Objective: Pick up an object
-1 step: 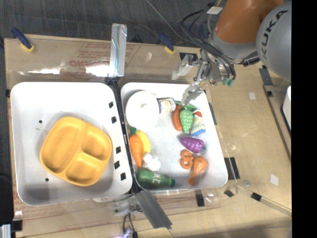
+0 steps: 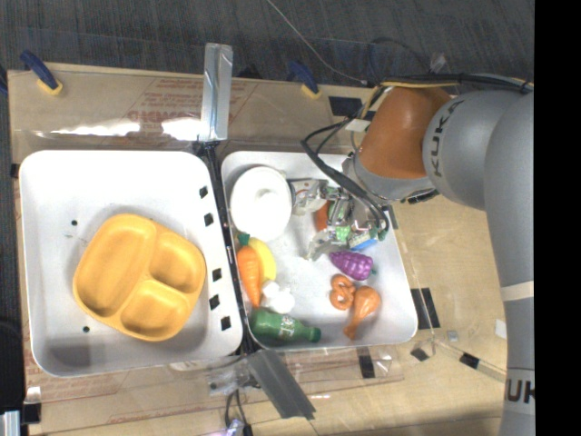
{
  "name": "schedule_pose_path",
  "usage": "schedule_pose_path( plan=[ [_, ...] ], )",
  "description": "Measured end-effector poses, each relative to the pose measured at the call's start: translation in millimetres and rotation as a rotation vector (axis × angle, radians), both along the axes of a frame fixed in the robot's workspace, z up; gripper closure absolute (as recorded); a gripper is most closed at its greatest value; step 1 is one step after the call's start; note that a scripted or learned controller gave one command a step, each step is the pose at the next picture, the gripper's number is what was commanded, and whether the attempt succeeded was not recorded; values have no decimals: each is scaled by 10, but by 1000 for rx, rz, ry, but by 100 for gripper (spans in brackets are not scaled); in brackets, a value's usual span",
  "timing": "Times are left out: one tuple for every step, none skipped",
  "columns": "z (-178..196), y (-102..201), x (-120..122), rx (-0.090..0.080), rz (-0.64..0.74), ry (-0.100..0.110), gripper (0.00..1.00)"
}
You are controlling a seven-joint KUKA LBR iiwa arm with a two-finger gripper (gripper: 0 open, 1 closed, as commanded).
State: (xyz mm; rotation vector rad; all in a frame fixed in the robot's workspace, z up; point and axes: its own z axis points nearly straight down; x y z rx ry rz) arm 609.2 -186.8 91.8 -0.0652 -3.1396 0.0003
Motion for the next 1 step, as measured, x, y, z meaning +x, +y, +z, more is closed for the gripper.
schedule_pose_path(
  plan=[
    [132, 27, 31, -1, 9, -6, 100]
  ],
)
